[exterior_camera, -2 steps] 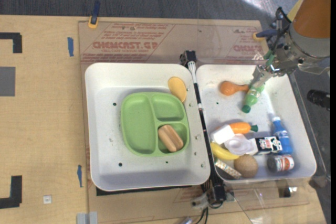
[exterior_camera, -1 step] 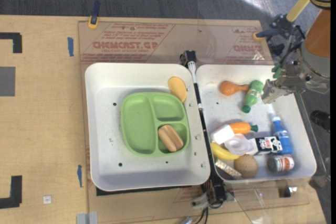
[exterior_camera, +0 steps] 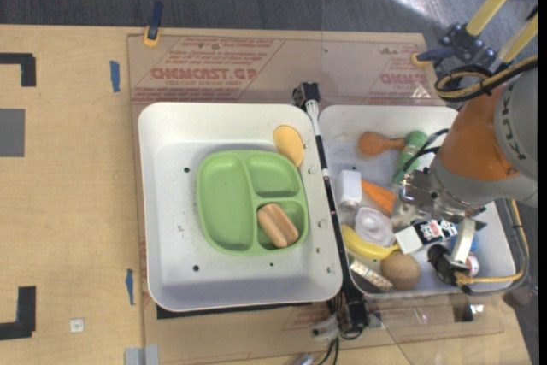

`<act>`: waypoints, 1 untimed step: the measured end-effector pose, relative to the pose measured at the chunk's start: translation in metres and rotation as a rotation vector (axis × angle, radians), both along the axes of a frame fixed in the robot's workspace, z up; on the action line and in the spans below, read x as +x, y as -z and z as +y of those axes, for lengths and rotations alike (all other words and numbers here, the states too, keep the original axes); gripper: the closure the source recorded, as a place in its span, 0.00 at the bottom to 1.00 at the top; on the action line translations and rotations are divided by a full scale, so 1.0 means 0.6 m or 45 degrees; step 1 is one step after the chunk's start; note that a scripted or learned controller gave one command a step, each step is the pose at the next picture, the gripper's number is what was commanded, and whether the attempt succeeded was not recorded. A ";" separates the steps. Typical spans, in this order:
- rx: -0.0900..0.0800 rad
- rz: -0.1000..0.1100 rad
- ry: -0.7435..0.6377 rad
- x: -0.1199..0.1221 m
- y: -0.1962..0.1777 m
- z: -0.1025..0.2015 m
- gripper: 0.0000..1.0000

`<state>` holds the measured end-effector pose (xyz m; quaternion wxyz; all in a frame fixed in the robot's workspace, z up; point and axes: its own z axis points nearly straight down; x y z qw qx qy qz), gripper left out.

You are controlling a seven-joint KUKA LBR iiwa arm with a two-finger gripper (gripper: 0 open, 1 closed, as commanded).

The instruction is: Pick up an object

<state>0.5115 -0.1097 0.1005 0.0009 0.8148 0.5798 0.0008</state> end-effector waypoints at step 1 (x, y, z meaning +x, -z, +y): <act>0.001 0.003 0.002 -0.001 0.002 0.000 0.00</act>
